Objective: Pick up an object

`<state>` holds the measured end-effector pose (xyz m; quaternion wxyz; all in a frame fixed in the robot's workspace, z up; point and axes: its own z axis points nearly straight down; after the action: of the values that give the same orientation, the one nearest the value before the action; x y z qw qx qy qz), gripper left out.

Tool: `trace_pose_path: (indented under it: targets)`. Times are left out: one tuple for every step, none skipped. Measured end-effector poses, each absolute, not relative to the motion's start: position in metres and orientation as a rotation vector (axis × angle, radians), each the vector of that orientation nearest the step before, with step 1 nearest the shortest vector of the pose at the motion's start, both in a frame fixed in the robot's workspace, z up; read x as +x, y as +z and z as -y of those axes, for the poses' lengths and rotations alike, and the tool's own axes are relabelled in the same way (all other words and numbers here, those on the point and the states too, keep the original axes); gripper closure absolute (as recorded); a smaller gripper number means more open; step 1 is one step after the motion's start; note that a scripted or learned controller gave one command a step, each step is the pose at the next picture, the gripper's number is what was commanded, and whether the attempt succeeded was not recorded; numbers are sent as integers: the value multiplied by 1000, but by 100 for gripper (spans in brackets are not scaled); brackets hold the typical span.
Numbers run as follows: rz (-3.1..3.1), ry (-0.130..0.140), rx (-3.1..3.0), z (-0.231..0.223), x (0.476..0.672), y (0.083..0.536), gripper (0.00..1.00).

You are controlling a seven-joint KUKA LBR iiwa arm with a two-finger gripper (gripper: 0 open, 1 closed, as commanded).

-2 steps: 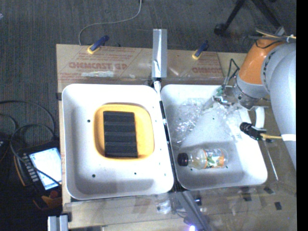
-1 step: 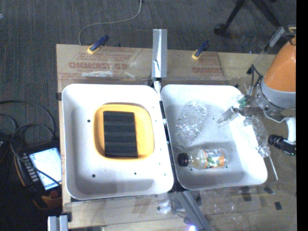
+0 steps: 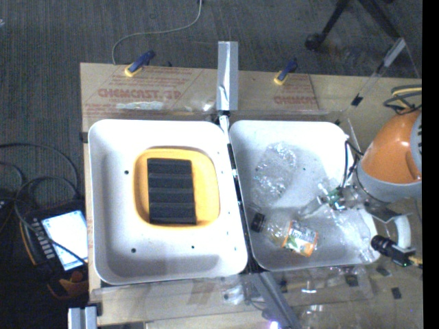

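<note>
Judging from the right bin [image 3: 240, 184], nothing is yet lifted: the clear bottle [image 3: 295, 237] is seen lying near its front wall, while the gripper [image 3: 336, 199] is poised above its right side, grip state indiscernible.

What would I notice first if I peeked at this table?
Probably the bright yellow tray with a black ridged block on it, sitting in the middle of the left white bin. Next, the robot arm's big orange band at the right edge, above the right bin, where a clear plastic bottle with an orange label lies near the front.
</note>
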<state>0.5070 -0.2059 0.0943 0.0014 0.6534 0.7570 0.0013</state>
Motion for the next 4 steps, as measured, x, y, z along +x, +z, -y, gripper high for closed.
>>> trace_pose_path:
  targets:
    - [-2448, 7, 1927, 184, 490, 93, 0]
    - [-2290, -1, 2154, 150, 528, 107, 0]
    - [-2309, 21, 2097, 149, 492, 93, 0]
    - [-2132, -3, 2310, 180, 523, 95, 0]
